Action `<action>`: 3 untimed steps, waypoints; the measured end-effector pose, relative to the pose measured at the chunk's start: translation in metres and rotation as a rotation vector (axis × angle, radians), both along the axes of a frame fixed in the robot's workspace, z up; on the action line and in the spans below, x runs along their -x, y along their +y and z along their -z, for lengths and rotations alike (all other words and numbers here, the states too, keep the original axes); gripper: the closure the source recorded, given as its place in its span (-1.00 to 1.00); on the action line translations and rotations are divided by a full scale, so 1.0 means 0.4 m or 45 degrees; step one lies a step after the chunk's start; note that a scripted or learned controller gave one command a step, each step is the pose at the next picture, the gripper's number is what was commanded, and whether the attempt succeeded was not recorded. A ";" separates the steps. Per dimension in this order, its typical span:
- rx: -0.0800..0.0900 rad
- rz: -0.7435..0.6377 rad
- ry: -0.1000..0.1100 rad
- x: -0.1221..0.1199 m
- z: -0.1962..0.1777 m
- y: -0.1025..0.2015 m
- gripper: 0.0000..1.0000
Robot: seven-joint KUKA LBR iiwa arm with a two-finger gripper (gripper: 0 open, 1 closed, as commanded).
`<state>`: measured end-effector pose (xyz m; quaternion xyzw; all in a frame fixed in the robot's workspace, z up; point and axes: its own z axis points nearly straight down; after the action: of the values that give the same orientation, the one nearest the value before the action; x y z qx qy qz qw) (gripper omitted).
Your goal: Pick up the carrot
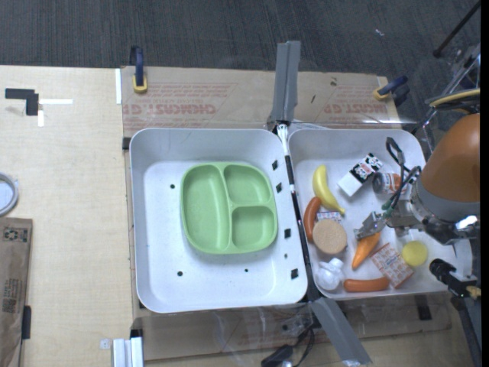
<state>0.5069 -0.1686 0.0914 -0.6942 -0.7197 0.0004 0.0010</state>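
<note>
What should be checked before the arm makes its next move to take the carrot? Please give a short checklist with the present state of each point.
1. Carrot in sight in the right bin: ok.
2. Claw placed over the carrot's upper end: ok.
3. Carrot between the fingers: cannot tell.
4. Room around the carrot: not ok; round bun and printed packet lie close beside it.
5. Green divided plate in the left bin, away from the arm's path: ok.
</note>
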 end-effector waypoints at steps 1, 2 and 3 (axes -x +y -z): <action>0.000 0.318 0.003 0.075 0.002 0.073 -1.00; 0.001 -0.011 -0.001 -0.035 0.001 0.163 -1.00; 0.001 -0.004 0.003 -0.034 -0.020 0.160 1.00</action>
<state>0.5204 -0.1046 0.0995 -0.6930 -0.7209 0.0012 0.0016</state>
